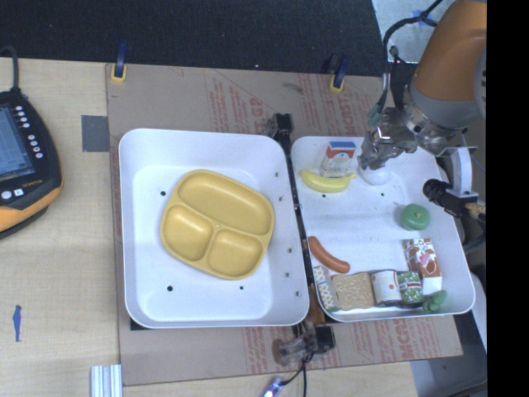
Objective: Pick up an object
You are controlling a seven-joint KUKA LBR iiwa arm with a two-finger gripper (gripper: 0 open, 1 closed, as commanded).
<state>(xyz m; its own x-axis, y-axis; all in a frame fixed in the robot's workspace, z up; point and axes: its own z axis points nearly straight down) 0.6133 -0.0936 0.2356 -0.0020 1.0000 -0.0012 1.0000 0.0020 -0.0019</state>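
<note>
While the gripper (376, 157) hovers at the right bin's (364, 222) upper edge, grip unreadable, it seems mid-approach; next it must descend onto the nearby banana (325, 182).

the table (58, 279) has a light wood-grain surface. a brown cardboard sheet (207, 98) with faint red print covers its centre, held at the far edge by two clamps, one yellow and blue (119, 66), one at the right (335, 71). a grey tape patch (95, 132) lies left of the sheet. a black and orange handheld console (23, 165) rests at the left edge. beyond the table the far background (207, 15) is dark. lighting is even.
</note>
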